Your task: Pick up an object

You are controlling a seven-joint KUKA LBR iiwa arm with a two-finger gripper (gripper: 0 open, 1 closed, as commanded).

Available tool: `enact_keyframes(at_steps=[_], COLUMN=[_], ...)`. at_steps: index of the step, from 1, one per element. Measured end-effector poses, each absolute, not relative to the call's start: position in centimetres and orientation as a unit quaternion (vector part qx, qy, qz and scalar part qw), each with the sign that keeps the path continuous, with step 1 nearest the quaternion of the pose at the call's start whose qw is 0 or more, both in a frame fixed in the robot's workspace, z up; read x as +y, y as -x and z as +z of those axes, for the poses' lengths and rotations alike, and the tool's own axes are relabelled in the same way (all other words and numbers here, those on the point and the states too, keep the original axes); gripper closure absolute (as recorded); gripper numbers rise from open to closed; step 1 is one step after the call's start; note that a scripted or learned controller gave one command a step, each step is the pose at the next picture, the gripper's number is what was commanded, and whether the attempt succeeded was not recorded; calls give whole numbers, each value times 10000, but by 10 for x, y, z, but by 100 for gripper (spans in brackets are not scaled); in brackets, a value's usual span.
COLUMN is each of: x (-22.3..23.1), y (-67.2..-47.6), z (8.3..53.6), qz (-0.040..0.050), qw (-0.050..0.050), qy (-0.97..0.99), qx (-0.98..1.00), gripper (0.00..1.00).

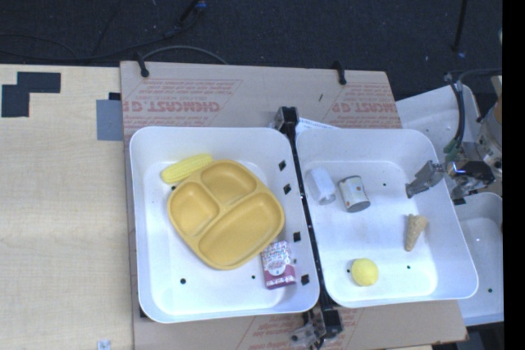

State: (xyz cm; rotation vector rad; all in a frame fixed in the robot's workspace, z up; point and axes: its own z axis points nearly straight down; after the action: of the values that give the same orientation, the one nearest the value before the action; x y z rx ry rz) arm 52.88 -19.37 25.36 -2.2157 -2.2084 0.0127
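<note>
Lowest in your view, the gripper point(433, 176) hangs at the right bin's point(459, 275) far right edge, fingers apart, holding nothing. Nearest it lies the cone point(415, 231), light and stiff; you should grasp it across its thicker end.

Your gripper point(428, 179) sits low at the right side of the view.

You see a dark finger point(422, 178) pointing left from the wrist hardware — cables loop up behind it — and the finger state can't be read from here.
</note>
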Motion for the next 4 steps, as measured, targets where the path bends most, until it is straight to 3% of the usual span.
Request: enact_keyframes(at_steps=[1, 3, 4], x=[-193, -202, -201], y=[-531, -532, -536], z=[261, 160, 101], qz=[8, 18, -19], qw=[14, 35, -18], qy=[7070, 7074, 7064], qx=[-7072, -7068, -7078], gripper=[0, 0, 0])
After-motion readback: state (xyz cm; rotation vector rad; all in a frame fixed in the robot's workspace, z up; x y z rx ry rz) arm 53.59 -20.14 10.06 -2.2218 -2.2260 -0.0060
